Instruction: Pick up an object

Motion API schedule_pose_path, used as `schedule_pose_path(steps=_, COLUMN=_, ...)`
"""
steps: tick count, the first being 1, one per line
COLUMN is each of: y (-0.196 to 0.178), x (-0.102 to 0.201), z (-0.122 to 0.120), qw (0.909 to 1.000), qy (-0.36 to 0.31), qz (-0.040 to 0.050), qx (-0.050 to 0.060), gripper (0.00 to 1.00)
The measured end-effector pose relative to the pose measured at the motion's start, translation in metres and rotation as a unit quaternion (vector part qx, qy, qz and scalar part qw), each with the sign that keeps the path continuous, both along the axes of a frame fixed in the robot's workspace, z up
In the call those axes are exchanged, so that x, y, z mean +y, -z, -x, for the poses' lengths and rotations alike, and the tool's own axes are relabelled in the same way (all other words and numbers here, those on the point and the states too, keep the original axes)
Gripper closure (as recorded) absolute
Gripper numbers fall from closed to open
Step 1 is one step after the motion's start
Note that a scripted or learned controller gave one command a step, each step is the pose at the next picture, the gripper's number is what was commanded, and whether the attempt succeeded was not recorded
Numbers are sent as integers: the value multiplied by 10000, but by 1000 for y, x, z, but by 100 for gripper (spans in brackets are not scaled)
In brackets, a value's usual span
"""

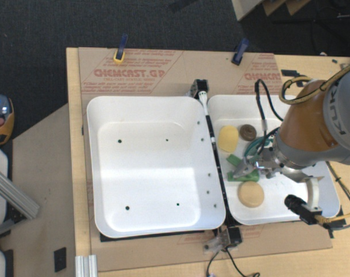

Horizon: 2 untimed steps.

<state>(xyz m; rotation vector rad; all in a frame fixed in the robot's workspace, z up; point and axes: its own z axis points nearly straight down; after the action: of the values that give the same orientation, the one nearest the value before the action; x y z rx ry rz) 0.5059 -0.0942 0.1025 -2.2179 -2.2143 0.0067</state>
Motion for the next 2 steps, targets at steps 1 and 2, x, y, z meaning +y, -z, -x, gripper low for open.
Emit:
schedule_pose_path(steps=1, y=-14, x=0, z=-3, qw=10000, qy=2, qz=12, qx=-50, gripper=100)
schedule_pose_path(steps=2, y=-86, x=93, z=2, qw=10000, qy=-58, qz=-5, qx=-77, gripper=100)
